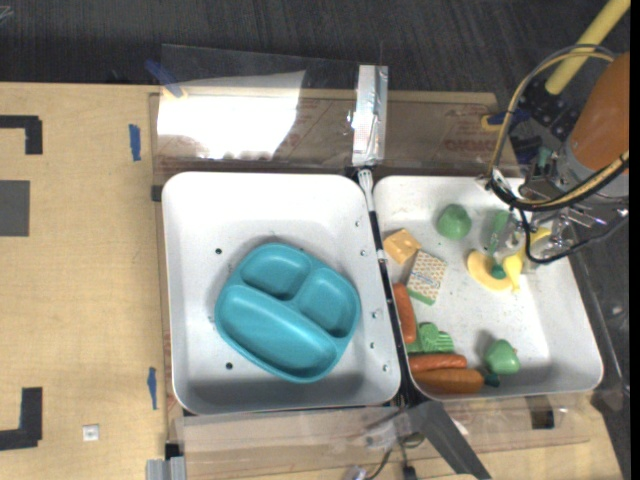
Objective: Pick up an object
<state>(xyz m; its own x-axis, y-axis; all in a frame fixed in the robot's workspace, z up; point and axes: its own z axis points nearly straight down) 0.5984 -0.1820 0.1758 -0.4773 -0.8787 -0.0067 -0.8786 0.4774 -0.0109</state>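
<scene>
The right bin (pixel 560 313) holds several toy foods. A yellow banana-like piece (pixel 488 271) lies near its right side. A green ball (pixel 453 220) sits further back. An orange cheese wedge (pixel 401 244) and a speckled cracker (pixel 427 274) lie by the left wall. A carrot (pixel 405 311), a green leafy piece (pixel 433 338), a red sausage (pixel 445 366) and a green broccoli-like piece (pixel 501 356) lie toward the front. My gripper (pixel 508 240) hangs low over the right bin, just above and behind the yellow piece, amid looping cables. Nothing is visibly held.
In the left bin (pixel 190 218) lies a teal divided plate (pixel 288 310). A narrow wall (pixel 378 268) separates the two bins. A clear plastic sheet and a taped post (pixel 369 113) stand behind the bins. The arm and its cables (pixel 560 168) crowd the right bin's far right corner.
</scene>
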